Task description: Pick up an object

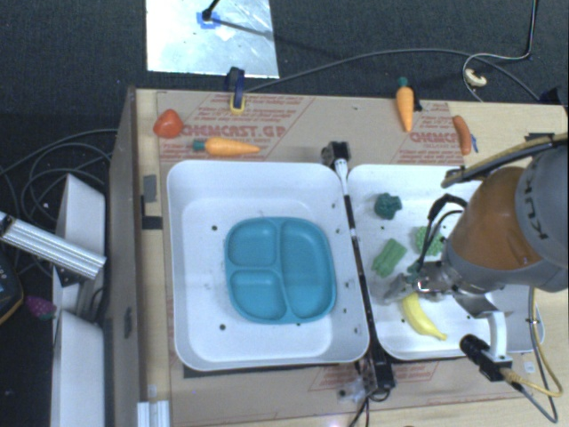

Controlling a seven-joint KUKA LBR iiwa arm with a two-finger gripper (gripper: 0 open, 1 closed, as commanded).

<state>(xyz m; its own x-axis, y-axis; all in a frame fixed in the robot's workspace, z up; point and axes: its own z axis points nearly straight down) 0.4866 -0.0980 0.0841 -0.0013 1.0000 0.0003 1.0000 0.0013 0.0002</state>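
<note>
Overhead view of the bench (pixel 293 118), described from left to right. On the cardboard behind the bins, an orange-red toy (pixel 167 124) and a toy carrot (pixel 228 147) are seen at the left; a second carrot (pixel 405 106) and a small orange piece (pixel 461 133) lie farther right. The left bin (pixel 200 194) holds a blue divided plate (pixel 280 268), set near its centre. A black divider (pixel 353 238) separates the two bins. In the right bin (pixel 409 181), a dark green toy (pixel 387 205) is placed toward the back, a light green block (pixel 388 257) near the middle, and a yellow banana (pixel 420 317) toward the front. The gripper (pixel 411 285) is lowered into this bin, just above the banana and beside the green block; whether its fingers are open or closed cannot be told, and nothing is seen held between them. The arm (pixel 502 225) enters from the right, partly covering another green item (pixel 421 238).
</note>
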